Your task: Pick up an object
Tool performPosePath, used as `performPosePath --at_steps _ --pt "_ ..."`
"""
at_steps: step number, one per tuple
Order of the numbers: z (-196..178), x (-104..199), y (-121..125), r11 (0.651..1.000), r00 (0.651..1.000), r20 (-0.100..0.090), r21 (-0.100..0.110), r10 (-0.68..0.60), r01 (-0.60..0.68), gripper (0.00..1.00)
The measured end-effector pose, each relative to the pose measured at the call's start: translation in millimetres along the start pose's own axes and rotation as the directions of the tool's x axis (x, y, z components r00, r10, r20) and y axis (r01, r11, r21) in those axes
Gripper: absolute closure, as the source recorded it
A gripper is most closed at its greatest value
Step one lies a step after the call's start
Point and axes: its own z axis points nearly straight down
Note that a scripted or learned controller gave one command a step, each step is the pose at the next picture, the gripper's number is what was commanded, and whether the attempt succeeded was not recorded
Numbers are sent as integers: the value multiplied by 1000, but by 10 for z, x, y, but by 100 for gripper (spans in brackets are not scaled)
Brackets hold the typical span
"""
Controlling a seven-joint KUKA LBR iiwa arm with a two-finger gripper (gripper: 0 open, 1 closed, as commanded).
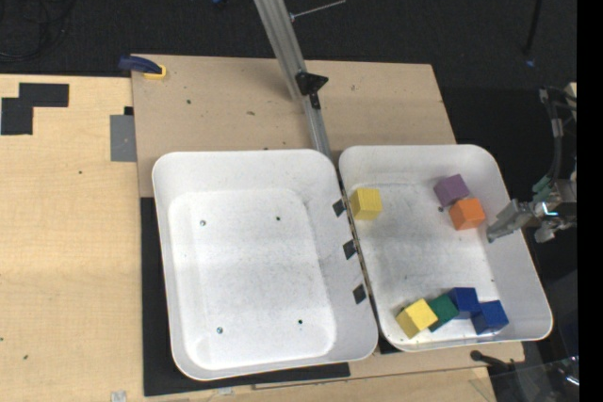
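The right white bin [426, 163] holds several small blocks. A yellow block [366, 202] lies near its left wall. A purple block [451, 189] and an orange block [466, 214] sit together near the right wall. At the front lie a second yellow block [415, 317], a green block [443, 310] and two blue blocks [464, 299] [489, 316], all close together. My gripper [513, 221] is low over the bin's right rim, just right of the orange block and apart from it. Nothing shows in its grasp.
The left white bin [247, 167] lies beside the right one, with black clips [348, 249] along the shared edge. A slanted aluminium bar [280, 28] rises behind the bins. A blue and yellow tool [143, 66] lies at the bench's far left corner.
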Motion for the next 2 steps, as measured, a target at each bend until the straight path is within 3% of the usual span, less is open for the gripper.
performPosePath --at_steps 1,2 --pt "-23 -6 6 1000 1000 2 -5 1 -1 0" --pt "589 61 56 1000 1000 -1 1 0 0 0"
